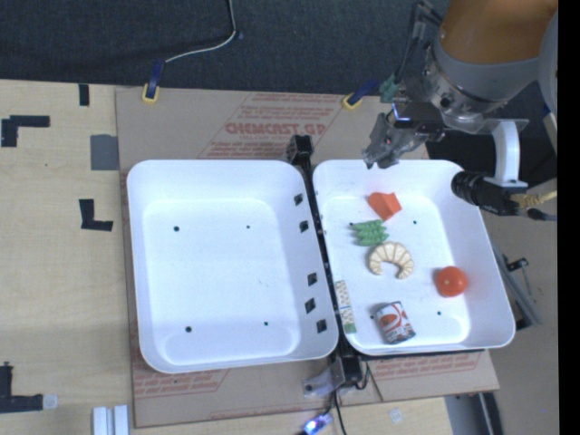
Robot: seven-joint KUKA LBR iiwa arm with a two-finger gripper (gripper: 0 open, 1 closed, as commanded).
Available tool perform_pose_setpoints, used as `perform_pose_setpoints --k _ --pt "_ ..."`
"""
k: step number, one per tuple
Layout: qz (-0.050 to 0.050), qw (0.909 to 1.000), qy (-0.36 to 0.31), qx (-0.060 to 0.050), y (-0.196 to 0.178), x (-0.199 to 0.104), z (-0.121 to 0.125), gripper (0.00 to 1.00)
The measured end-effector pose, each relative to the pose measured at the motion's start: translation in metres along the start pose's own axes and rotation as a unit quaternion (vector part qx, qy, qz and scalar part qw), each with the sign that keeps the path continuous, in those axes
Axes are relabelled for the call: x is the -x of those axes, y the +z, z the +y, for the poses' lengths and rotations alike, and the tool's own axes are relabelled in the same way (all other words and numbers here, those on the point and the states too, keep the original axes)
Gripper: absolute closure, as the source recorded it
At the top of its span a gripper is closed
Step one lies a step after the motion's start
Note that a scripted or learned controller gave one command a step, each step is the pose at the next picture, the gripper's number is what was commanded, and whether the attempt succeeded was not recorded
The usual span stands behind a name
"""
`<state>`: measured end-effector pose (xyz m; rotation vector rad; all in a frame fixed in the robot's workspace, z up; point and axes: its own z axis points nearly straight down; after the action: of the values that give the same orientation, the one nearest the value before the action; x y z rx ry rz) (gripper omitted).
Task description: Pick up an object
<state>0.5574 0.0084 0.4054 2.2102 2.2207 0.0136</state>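
1. My gripper (pixel 388 149) hangs over the far rim of the right bin (pixel 471 243), just above the bin's back edge. I see nothing between the fingers; whether they are apart or closed I cannot tell, they're dark and blurred together from this angle.
2. All candidate objects sit in the right bin: orange wedge (pixel 384 205) nearest the gripper, green leafy piece (pixel 368 233) just below it, croissant (pixel 391 259) touching or nearly touching the green piece, red tomato (pixel 450 281) off toward the right wall, small can (pixel 394 323) lying tilted near the front edge.
3. Left bin (pixel 213 261) has its floor bare; I read it as the drop side, which is why everything is clustered in the right one.
4. The arm's wrist with the orange band (pixel 498 16) is high and toward the back right, so I judge the tool is at hover height, not yet committed to a descent.
5. Likely target, my guess: the orange wedge, as it's closest under the tool. Sloped faces could slip out of a pinch.
6. Green piece and croissant are crowded; grabbing either risks nudging the other. Tomato is well apart and free but round, so it may roll.
7. Task progress: nothing lifted yet.
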Motion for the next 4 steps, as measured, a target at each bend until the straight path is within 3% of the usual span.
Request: perform_pose_setpoints --k 1,2,3,4 --pt "0.0 1.0 0.003 -0.009 0.038 0.007 -0.06 1.0" --pt "0.0 1.0 0.001 -0.008 0.057 -0.025 -0.041 1.0" --pt "0.0 1.0 0.001 -0.004 0.008 -0.045 -0.009 1.0" --pt "0.0 1.0 0.003 -0.009 0.031 -0.021 -0.06 1.0"
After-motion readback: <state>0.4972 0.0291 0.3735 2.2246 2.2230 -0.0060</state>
